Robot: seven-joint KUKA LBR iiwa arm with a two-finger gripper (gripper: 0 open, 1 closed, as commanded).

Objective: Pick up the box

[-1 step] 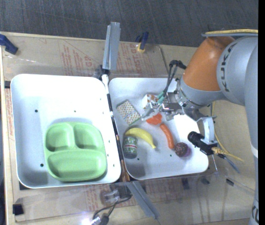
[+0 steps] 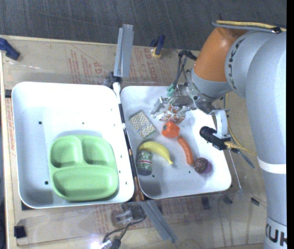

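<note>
My end effector [image 2: 181, 101] hovers over a crinkled foil wrapper [image 2: 169, 108]; its grip I cannot tell. The flat, speckled rectangular box [image 2: 142, 123] lies nearby.

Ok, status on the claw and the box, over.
Claw low over right bin's far end, fingers unreadable. Box flat near the divider, untouched. Crumpled wrapper and tomato lie between.
</note>
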